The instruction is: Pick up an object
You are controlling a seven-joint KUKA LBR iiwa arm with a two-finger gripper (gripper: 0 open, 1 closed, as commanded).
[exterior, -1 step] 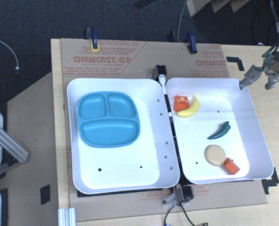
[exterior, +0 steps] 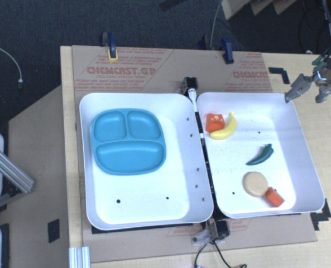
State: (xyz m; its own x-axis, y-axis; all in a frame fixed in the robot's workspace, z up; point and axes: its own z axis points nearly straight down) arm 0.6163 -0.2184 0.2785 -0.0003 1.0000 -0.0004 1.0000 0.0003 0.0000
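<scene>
1. While I look down from the fixed camera, I see the left bin (exterior: pixel 145 202), and in its far part lies a blue divided plate (exterior: pixel 129 141).
2. Beside it is the right bin (exterior: pixel 288 121), where all the small objects lie.
3. At the far right, outside the right bin and above the bench, hangs the gripper (exterior: pixel 308 89); its two fingers stand apart, so I judge it open and holding nothing.
4. A yellow banana (exterior: pixel 225 128) lies in the far left corner of the right bin, touching a red object (exterior: pixel 214 121).
5. A dark green pepper (exterior: pixel 260 154) lies near the middle, well apart from the others.
6. A beige round object (exterior: pixel 255 183) lies in the near part, touching a small orange block (exterior: pixel 274 197).
7. I judge the step is the approach, not yet begun. Next, the gripper must travel left over the right bin and descend on one object; the green pepper seems easiest to me, because it is alone.
</scene>
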